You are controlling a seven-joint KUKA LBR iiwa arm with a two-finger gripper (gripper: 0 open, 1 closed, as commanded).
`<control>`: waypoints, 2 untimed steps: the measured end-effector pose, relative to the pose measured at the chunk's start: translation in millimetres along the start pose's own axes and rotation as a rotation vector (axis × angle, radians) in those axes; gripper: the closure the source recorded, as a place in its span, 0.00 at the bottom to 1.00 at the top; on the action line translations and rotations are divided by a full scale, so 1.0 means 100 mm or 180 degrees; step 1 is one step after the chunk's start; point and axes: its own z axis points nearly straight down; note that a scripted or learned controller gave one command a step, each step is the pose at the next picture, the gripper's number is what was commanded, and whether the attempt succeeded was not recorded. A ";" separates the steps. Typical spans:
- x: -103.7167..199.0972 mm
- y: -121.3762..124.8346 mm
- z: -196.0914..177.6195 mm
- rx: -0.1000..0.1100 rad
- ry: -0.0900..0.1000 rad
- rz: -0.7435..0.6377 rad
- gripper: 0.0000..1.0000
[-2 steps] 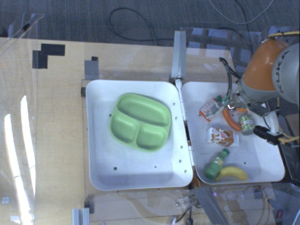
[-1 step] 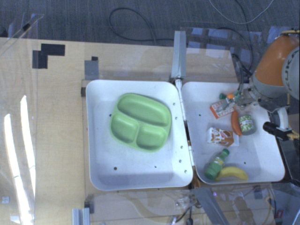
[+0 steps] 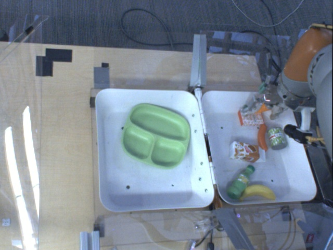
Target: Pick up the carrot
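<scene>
Nearest me, the banana (image 3: 258, 192) lies beside a green bottle (image 3: 240, 182). The carrot (image 3: 261, 136) rests in the right bin (image 3: 218, 113), wedged against a small can (image 3: 276, 138), crowding my approach; gripper (image 3: 268, 99) state unreadable.

An orange carrot (image 3: 261, 136), a yellow banana (image 3: 258, 192) and a green bottle (image 3: 241, 181) lie in one white bin (image 3: 307, 184); the divided plate (image 3: 155, 134) is pale green.

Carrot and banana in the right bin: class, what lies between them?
In the camera view, bare white bin floor separates the carrot from the banana; the snack packet and green bottle sit just left of that line.
</scene>
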 end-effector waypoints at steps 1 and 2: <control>0.02 -0.38 -0.04 -0.0136 -0.0054 -0.0410 0.00; 0.25 -0.02 0.00 -0.0036 -0.0059 -0.0360 0.00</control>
